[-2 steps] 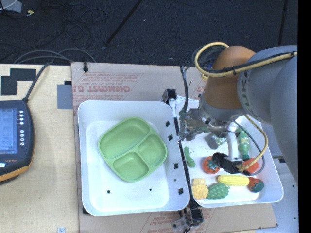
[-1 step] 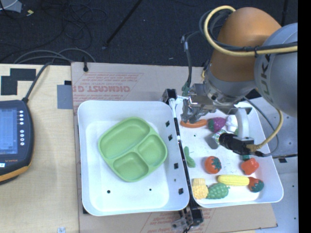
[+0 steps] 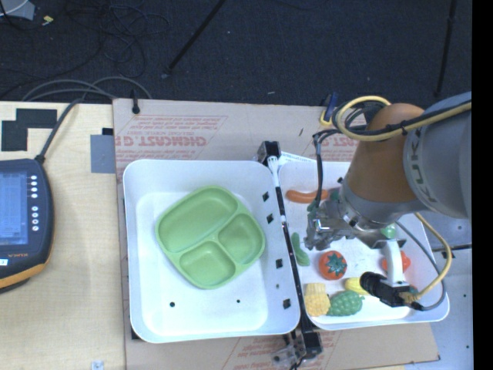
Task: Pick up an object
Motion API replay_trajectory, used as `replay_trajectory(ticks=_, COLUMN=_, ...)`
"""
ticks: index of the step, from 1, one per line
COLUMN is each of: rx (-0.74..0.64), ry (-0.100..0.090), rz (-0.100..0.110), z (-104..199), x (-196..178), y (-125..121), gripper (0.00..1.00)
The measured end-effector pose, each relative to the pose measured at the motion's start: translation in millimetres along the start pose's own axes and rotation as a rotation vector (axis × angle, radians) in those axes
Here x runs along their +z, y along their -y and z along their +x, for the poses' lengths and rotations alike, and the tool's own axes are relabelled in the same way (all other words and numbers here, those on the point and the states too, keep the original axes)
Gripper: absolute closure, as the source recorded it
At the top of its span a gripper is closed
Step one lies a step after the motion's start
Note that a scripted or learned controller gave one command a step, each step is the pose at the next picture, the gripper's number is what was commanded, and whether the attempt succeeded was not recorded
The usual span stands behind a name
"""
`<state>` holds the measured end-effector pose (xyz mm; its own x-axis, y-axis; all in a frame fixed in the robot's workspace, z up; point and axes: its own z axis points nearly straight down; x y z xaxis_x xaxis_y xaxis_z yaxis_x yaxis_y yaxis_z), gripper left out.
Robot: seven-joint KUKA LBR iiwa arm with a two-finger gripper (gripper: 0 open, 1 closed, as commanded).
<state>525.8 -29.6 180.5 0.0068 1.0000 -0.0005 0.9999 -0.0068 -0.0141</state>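
We are hovering our grey two-finger gripper, whose opening we cannot tell, over the right white plastic bin just beside the round red toy tomato, and we are risking a miss among crowded toys.
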Motion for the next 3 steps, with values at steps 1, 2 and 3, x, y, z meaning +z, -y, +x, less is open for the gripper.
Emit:
replay_trajectory(ticks=1, rx=-0.016, ry=-0.003, rz=-0.019, z=124.3, x=-118.0, y=10.7, gripper=1.0)
replay_trajectory(ticks=2, rx=-0.006, ry=-0.003, rz=-0.029, z=82.0, x=-283.2, y=47.8, gripper=1.0)
replay_trajectory(ticks=3, rx=-0.009, ry=-0.001, rz=-0.019, z=92.3, x=-346.3, y=55.4, gripper=1.0)
